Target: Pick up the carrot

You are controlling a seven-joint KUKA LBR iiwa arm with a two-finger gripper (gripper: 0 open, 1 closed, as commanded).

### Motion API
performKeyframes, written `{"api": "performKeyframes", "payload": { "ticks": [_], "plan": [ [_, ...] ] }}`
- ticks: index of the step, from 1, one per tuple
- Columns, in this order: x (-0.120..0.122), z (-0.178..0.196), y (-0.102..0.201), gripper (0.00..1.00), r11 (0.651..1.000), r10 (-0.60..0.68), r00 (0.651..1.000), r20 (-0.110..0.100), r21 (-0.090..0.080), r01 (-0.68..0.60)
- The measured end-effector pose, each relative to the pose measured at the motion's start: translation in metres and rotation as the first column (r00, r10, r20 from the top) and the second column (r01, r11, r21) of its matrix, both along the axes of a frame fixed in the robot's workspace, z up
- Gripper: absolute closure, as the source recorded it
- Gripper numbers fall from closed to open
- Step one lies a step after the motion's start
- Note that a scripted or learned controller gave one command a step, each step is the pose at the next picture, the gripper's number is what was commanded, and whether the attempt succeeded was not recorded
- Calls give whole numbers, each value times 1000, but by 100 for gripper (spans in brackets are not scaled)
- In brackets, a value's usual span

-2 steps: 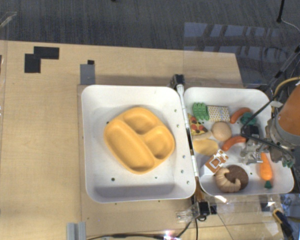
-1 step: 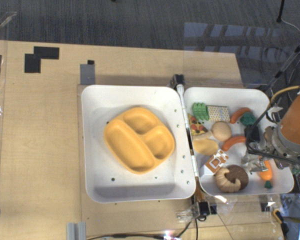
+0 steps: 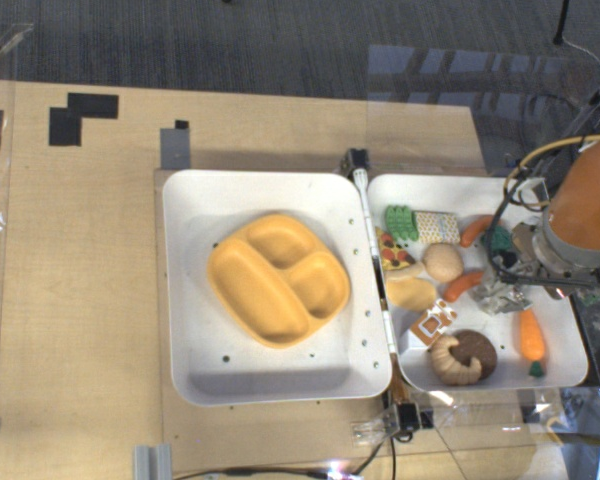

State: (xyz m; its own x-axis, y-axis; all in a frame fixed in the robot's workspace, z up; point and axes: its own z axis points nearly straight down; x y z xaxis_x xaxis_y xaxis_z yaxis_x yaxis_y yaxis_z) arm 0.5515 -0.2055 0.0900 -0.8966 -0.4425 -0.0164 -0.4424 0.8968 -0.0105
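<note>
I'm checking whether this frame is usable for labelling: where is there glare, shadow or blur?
Camera view: lighting is even and soft, with a faint shadow beside the yellow divided plate in the left bin. A clear panel behind the right bin gives pale reflections. The gripper area is cluttered and slightly blurred, while the carrot reads clearly.

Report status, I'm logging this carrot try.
Gripper low over right bin. Carrot lies loose, just below it. Orange sausage close on the left.
</note>
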Motion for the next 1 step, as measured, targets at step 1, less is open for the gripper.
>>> {"api": "performKeyframes", "payload": {
  "ticks": [1],
  "plan": [
    [-1,-1,0,0,1000,0,1000,-3,1,0]
  ]
}}
